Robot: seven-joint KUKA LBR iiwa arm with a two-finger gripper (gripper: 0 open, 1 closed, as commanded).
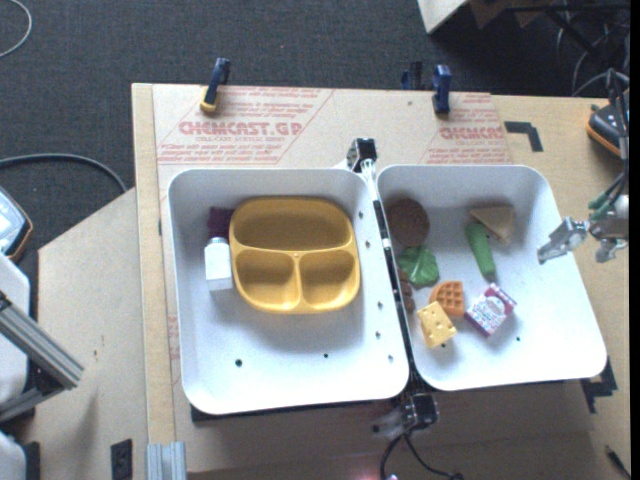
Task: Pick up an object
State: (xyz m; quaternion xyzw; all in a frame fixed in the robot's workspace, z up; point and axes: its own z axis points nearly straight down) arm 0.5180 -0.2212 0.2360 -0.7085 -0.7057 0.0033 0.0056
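Two white bins sit side by side on my tabletop (300, 118), and from the overhead camera I see the left bin (270, 368) and the right bin (560, 338) touching along their inner edges.

In the left bin I have a yellow divided plate (294, 253) lying flat near the middle, with a small white bottle (218, 264) just beside its left edge and a dark purple piece (220, 218) tucked behind that bottle.

The right bin carries the pickable clutter. A brown round cookie (408, 220) lies near the upper left corner, and a green leafy piece (420, 265) sits just below it. A waffle (448, 296) is next, with a yellow cheese wedge (436, 324) touching its lower side. A pink and white carton (490, 311) lies just right of the waffle. A green pickle (481, 250) stands lengthwise in the middle, and a slice of bread (494, 220) rests at its upper end.

My claw (558, 242) hangs at the right rim of the right bin, well apart from every item. From here I cannot tell whether it is spread or clenched; I see nothing between its tips.

Blue clamps (440, 88) pin the board at the far edge.
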